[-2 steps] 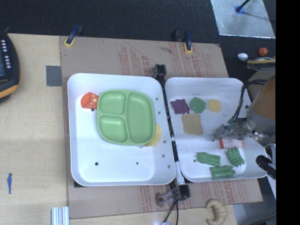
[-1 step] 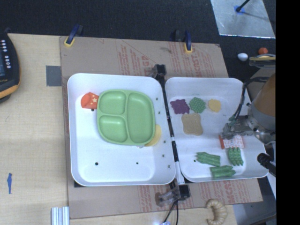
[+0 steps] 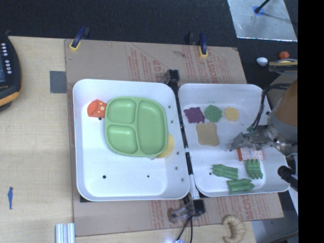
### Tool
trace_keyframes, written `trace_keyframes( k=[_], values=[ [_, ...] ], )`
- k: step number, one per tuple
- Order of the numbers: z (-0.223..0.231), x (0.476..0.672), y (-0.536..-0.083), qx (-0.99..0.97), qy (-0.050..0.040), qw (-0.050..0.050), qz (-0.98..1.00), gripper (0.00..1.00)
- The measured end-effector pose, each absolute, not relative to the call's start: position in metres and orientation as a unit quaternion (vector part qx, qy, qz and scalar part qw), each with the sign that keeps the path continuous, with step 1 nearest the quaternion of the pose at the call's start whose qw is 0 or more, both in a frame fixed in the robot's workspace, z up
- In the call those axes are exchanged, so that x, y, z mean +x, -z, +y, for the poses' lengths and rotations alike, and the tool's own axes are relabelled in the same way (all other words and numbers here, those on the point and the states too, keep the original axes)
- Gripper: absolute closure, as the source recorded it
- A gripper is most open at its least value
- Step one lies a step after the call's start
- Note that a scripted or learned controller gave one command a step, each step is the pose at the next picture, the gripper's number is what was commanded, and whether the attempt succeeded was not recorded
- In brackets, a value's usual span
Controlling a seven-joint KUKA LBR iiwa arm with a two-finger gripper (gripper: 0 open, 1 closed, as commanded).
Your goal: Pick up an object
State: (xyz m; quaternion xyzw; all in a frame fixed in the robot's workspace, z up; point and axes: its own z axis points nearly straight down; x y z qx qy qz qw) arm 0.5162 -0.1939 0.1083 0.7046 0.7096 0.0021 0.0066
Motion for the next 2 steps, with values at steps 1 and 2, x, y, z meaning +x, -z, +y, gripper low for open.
trace_keyframes(
  k=[1, 2],
  values=[
    [-0.213, 0.479, -0.096, 0.705, -0.0022, 0.005, 0.709, 0.00],
    [-0.189, 0.490, -0.096, 0.705, 0.0005, 0.008, 0.709, 0.00]
  ],
)
